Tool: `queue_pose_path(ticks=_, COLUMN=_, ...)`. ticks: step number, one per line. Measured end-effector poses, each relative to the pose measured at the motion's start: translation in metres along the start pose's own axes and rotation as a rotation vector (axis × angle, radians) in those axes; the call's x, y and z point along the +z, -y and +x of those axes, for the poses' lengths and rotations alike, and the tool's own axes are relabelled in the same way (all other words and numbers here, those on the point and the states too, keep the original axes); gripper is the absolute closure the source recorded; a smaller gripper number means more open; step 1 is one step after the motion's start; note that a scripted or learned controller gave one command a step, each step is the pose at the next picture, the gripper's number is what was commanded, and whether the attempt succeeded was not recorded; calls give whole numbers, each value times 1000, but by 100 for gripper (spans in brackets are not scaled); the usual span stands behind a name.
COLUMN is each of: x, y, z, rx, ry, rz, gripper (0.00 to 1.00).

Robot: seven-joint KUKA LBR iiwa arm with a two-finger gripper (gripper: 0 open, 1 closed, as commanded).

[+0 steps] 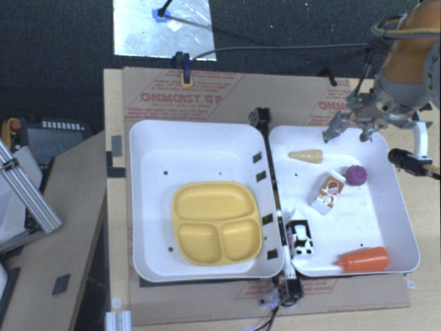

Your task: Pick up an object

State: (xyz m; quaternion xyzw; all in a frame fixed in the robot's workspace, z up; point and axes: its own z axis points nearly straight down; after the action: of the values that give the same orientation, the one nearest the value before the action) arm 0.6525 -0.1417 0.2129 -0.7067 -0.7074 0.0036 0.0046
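Observation:
The right bin (400, 212) holds several objects: a tan cone (306, 156), a purple ball (355, 175), a small white and brown carton (327, 192), a black and white cow toy (300, 238) and an orange carrot-like piece (363, 258). My gripper (350, 127) hangs over the bin's far edge, above and right of the cone, with its two dark fingers spread apart and nothing between them.
The left bin (148, 157) carries a yellow divided tray (216, 222). A black clip ridge (270, 185) joins the two bins. A cable runs across the cardboard behind the bins, and a yellow clamp (185, 74) sits at the back.

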Motion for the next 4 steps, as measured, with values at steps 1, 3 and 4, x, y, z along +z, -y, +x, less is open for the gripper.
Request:
queue_pose_path(ticks=1, x=-9, y=-3, z=0, rx=-2, ry=2, rz=-13, gripper=0)
queue_pose_path(ticks=3, x=92, y=-15, z=9, rx=-6, ry=2, rz=-12, gripper=0)
queue_pose_path(ticks=4, x=129, y=-16, z=10, rx=-7, ry=1, rz=-9, gripper=0)
